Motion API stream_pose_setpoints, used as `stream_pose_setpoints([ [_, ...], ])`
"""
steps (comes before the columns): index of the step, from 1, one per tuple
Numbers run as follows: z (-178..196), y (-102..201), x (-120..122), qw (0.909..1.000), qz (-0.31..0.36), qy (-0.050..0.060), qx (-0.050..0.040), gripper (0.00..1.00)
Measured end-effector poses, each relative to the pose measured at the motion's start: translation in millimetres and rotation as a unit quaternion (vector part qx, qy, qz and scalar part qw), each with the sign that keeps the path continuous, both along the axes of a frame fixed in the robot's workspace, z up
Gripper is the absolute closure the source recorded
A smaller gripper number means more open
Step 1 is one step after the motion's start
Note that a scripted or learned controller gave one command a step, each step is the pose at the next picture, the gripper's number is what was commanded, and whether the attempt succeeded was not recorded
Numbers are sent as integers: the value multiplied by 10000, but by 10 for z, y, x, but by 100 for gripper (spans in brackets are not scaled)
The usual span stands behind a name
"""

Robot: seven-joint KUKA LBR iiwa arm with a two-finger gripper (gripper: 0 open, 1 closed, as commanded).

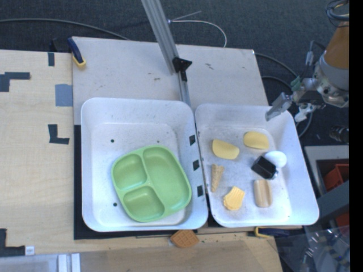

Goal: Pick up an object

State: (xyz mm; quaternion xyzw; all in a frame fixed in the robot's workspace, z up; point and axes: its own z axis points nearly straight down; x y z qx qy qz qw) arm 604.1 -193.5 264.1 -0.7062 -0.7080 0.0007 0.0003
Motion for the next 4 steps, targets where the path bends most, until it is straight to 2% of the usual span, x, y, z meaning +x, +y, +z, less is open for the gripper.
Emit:
stream_pose_setpoints([
  [1, 0, 0, 0, 10000, -2, 0, -2, 0],
  [3, -905, 33, -75, 10000, -7, 23, 2, 0],
  [4, -1524, 75, -23, 10000, 0, 32, 7, 0],
])
